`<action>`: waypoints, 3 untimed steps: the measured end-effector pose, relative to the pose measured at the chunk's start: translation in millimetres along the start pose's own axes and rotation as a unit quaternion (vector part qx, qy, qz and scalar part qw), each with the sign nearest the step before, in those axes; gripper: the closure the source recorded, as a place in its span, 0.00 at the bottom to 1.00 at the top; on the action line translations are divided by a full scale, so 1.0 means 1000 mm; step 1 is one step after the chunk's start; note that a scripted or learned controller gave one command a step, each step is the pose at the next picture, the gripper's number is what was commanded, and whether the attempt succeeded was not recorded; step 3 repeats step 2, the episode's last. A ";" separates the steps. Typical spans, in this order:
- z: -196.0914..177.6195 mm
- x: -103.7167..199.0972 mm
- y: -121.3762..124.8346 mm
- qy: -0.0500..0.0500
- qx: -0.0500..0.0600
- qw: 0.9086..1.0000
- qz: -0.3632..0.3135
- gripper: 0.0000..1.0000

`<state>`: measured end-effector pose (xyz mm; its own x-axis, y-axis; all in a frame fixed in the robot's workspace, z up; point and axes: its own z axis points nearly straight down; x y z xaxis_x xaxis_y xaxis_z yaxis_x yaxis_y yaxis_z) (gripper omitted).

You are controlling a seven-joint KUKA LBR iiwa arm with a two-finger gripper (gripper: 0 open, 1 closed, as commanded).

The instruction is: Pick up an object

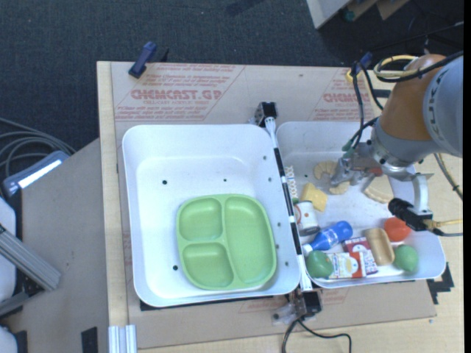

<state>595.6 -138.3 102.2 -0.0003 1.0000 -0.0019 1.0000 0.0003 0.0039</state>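
Tan cookie [324,171] just left of fingers [346,169], right bin [436,265]

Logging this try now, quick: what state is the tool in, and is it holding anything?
Tool: low in the right bin near a tan cracker; open or closed cannot be told, no hold visible.

The gripper [344,173] reaches low into the right bin [298,134] beside a tan cookie [324,171] and yellow cheese wedge [315,196], with a blue bottle [331,234], hot dog [380,245] and juice carton [344,265] nearer, while the left bin [147,149] holds a green divided tray [224,240].
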 end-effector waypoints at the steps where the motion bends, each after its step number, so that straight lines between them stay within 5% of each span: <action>1: -0.083 0.088 -0.007 0.001 0.001 1.000 -0.001 1.00; 2: -0.126 0.123 -0.054 0.002 0.003 1.000 0.000 1.00; 3: -0.126 0.123 -0.054 0.002 0.003 1.000 0.000 1.00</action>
